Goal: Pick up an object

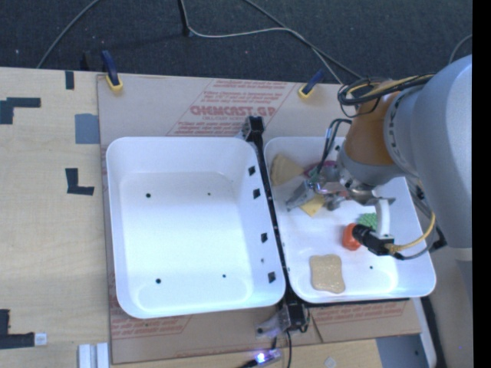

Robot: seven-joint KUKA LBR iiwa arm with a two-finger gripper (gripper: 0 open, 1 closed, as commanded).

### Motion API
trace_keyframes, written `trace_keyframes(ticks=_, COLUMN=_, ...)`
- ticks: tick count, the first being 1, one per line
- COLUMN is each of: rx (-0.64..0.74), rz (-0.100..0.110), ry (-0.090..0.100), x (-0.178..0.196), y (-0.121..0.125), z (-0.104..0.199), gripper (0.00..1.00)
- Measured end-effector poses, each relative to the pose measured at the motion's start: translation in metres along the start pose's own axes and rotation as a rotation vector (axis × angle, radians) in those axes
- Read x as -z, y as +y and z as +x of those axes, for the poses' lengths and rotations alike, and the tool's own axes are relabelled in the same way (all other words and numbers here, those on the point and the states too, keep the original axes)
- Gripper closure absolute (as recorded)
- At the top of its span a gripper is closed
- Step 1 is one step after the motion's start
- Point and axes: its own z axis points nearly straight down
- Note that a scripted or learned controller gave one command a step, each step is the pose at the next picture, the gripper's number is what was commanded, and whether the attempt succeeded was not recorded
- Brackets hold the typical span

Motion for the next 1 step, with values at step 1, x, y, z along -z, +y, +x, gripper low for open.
trace_keyframes(ticks=1, rx=-0.001, rz=-0.002, ry=-0.002, x=0.0106, y=-0.0010, z=-0.0006, gripper=1.00)
